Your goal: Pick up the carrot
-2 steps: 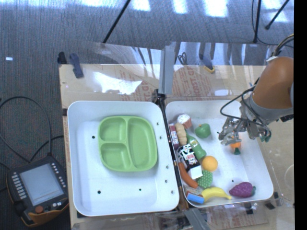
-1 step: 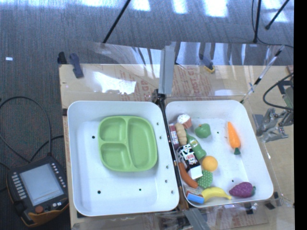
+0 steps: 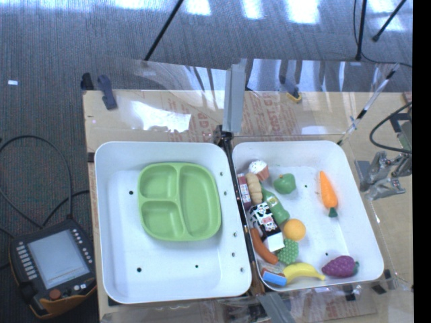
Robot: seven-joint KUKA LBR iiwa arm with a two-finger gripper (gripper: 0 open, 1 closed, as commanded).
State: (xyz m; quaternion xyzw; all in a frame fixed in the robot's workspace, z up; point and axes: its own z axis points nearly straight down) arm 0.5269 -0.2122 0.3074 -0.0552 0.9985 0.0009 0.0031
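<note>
Control pad with a grey screen sits nearest, on the floor left of the bench; its writing is too small to read. In the right bin, the near end holds a banana, purple grapes and an orange fruit. A small carton has black-and-white cow patches, with no legible lettering. The carrot lies alone on bare bin floor toward the right wall, green stub pointing to the near side, well apart from the crowded left side. A green apple sits to its left. The left bin holds a green divided plate. Farther back, the bench top has reddish print, unreadable under glare. Claw state: cannot tell.
</note>
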